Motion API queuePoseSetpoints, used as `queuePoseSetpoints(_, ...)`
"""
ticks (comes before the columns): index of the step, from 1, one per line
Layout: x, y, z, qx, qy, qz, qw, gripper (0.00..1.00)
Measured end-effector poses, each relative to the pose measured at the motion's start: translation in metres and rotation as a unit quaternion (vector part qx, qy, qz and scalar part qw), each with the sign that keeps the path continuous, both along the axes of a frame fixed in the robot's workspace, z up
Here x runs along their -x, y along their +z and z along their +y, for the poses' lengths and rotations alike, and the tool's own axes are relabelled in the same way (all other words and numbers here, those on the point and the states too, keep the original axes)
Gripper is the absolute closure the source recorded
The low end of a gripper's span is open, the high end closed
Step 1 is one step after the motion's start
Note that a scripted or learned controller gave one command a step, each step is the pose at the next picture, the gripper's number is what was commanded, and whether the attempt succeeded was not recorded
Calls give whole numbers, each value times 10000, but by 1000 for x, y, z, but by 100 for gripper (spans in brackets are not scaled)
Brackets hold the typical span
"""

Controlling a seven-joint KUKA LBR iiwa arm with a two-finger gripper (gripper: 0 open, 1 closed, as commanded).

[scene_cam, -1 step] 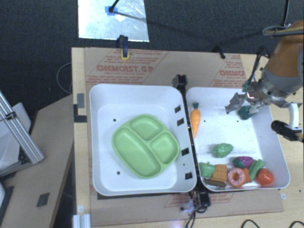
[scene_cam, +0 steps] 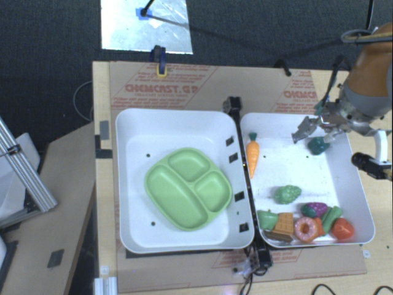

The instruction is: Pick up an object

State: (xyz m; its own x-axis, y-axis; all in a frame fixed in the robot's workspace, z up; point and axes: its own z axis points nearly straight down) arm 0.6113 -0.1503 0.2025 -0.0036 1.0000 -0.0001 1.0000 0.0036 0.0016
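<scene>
A: Logging the target first. The dark teal object (scene_cam: 318, 145) is lying in the right bin (scene_cam: 362, 208), up near its far right corner, on the white floor.

B: Noted. And the pincer (scene_cam: 316, 133)?

A: It is hanging right over that teal object, at the end of the grey arm (scene_cam: 368, 85) with the orange band, reaching in from the right. One grey finger (scene_cam: 303, 130) is sticking out toward the left. I cannot tell whether the fingers are spread or pressed together, and I am not seeing the teal object between them.

B: What else is sitting in that bin?

A: A toy carrot (scene_cam: 252, 153) is lying along the left wall, green top pointing away. A green broccoli piece (scene_cam: 287, 193) is resting near the middle. Along the near edge a cluster is crowding together: a green piece (scene_cam: 267, 219), a brown waffle-like piece (scene_cam: 284, 225), a pink doughnut (scene_cam: 305, 228), purple grapes (scene_cam: 314, 209), a green vegetable (scene_cam: 331, 217) and a red tomato (scene_cam: 342, 228).

B: Left bin?

A: The left bin (scene_cam: 132, 165) is holding a light green divided plate (scene_cam: 187, 188), lying flat near its centre. Both bins are sitting side by side on the worktop (scene_cam: 202, 85).
</scene>
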Motion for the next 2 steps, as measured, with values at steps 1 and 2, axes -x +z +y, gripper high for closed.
queuePoseSetpoints(1,4,-62,3,-7,-11,27,10000,0)
queuePoseSetpoints(2,4,-114,3,-5,-12,24,10000,0)
